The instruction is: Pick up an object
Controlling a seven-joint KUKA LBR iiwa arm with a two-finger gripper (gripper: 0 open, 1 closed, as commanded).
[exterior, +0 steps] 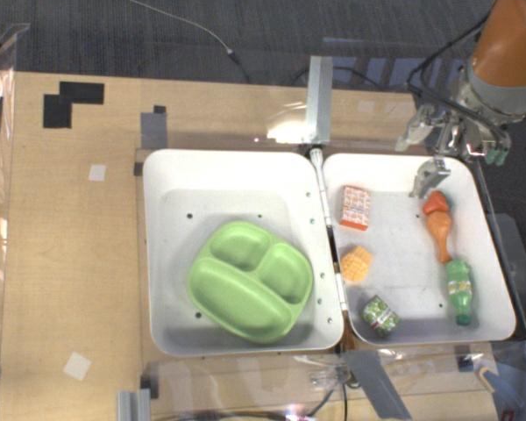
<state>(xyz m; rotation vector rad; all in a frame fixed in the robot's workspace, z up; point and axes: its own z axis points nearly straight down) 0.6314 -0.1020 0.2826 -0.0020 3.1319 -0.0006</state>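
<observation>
While the grey arm with its orange band (508, 33) hangs over the upper right of the frame, its gripper (430, 178) sits low above the right white bin (403, 235), at that bin's upper right part. Nothing shows between the fingers; whether they stand wide or narrow I cannot tell. Just below and right of them lies the orange-and-red plastic carrot-like toy (438, 222), its long axis running down the frame, slightly rightward. Judging by this, the likely pick needs only a short shift down-right.
</observation>
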